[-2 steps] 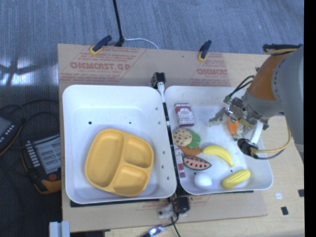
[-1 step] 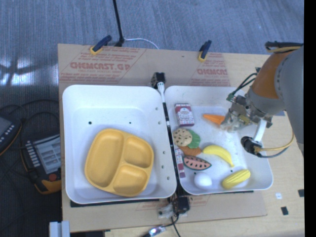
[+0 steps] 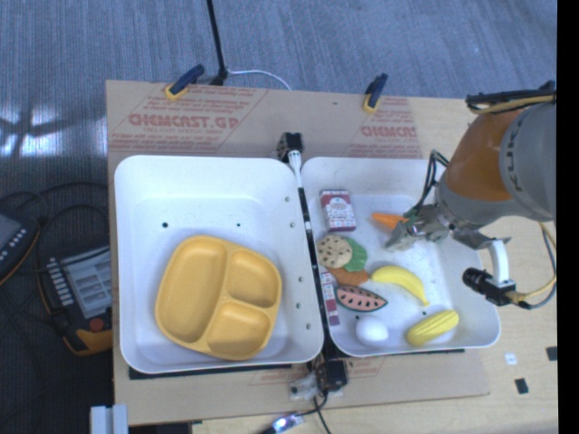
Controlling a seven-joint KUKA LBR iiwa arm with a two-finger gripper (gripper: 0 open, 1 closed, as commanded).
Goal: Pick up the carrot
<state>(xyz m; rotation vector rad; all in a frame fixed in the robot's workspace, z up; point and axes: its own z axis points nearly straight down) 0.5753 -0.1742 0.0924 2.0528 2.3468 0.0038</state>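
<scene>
The bench (image 3: 181, 120) is a big brown board, and it lies under everything. On it sit two white bins side by side. The left bin (image 3: 145, 188) is far to the left of the pincer, and a yellow tray (image 3: 218, 295) with three parts lies in it. The right bin (image 3: 470, 328) is the one the pincer is in.

The grey arm (image 3: 507, 165) with its orange band comes in from the right and bends down into the right bin. At its end is the pincer (image 3: 402, 232). Its tips point down and to the left. I cannot tell if the tips are apart or together.

The carrot (image 3: 389, 219) is orange and lies flat on the bin floor. It is just beside the pincer tips, a little above and to the left of them. It may be touching them, but I cannot tell. It is not seen between the tips.

The banana (image 3: 402, 281) lies below the pincer. The corn (image 3: 432, 325) is further below, near the bin's front edge. The watermelon slice (image 3: 361, 297) is below and to the left. The red box (image 3: 338, 210) is to the left, past the carrot. The cookie (image 3: 333, 250) is left and a bit lower. The white egg (image 3: 370, 331) is lowest, well apart from the pincer.
</scene>
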